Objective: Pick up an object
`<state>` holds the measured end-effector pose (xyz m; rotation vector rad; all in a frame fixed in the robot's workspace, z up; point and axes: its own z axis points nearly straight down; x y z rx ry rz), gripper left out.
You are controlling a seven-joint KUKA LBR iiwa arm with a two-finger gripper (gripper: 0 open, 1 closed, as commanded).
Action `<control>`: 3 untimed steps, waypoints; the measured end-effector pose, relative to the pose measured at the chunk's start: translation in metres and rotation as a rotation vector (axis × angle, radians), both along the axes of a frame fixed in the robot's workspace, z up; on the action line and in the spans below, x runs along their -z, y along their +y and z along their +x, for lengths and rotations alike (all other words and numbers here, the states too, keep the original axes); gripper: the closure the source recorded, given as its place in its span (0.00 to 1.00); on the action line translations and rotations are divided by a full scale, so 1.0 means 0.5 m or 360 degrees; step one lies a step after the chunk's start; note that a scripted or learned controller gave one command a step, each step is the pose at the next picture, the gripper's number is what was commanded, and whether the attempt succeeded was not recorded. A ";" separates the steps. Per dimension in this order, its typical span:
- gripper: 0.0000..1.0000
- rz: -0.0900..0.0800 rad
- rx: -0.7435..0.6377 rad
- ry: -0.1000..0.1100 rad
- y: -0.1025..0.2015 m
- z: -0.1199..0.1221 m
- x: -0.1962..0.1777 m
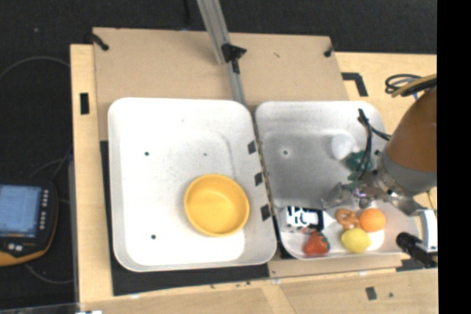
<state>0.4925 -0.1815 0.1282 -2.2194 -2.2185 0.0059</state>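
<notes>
Arm reaching into the right bin, over a cluster of small things at its near edge.

On the left, the left bin [147, 129] holds a yellow bowl [215, 204] sitting upright toward its near right corner. Just beside it, the right bin [294, 129] has a small black-and-white box [304, 218] at its near left, then a strawberry [316, 244], a yellow lemon [355, 240] and an orange [373, 220] close together along the near wall, with a small orange ring-like piece [346, 216] just behind them. The gripper [355, 190] hangs low above this group, near the orange; from here it looks like a tangle of metal and I cannot tell whether it is apart or closed. Farther right, the arm [413, 147] comes in with its orange band.
</notes>
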 end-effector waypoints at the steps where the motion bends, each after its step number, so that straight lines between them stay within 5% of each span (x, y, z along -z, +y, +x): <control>1: 0.00 -0.0003 0.0002 -0.0009 -0.003 0.001 0.056; 2: 1.00 -0.0002 0.0008 -0.0018 -0.004 0.004 0.033; 3: 1.00 -0.0005 -0.0001 -0.0021 -0.023 0.010 -0.088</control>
